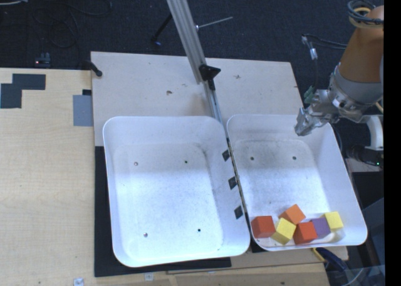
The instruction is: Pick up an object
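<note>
Foam-like small blocks (294,224) clustered in right bin (338,172) near corner; likely light, stiff. Orange cube (292,214) on top: grasp flat opposite sides. Gripper (305,122) above far rim; state: cannot tell.

A lab: loose cables (75,3), aluminium mast (188,34).

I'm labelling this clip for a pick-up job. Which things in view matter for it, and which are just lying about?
For the job:
- blocks, clustered in the near corner
- right bin holding them
- gripper, over that bin's far edge

Lying about:
- left bin
- metal bar on the board behind the bins
</note>
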Robot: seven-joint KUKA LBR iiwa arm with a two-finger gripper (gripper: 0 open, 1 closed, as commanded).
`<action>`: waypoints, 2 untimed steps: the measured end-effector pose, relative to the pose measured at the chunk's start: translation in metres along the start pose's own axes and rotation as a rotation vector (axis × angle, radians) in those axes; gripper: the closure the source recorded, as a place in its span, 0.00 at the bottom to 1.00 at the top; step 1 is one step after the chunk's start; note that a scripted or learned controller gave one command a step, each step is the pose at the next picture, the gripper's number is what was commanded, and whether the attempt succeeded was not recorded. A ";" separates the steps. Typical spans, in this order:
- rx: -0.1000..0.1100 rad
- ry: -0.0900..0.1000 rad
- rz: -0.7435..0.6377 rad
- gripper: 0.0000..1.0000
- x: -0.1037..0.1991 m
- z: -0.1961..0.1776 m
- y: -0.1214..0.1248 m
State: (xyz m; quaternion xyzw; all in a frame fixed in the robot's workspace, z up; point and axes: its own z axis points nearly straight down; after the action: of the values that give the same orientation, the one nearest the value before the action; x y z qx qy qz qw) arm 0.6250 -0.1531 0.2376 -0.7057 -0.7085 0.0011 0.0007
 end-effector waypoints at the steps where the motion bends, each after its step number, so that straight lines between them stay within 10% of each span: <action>1: 0.002 0.002 0.007 1.00 0.023 -0.020 -0.083; 2: 0.002 0.004 0.001 1.00 0.074 -0.030 -0.122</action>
State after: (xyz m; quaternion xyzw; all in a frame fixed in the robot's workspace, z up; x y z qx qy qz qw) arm 0.5028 -0.0796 0.2681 -0.7059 -0.7083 0.0004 0.0028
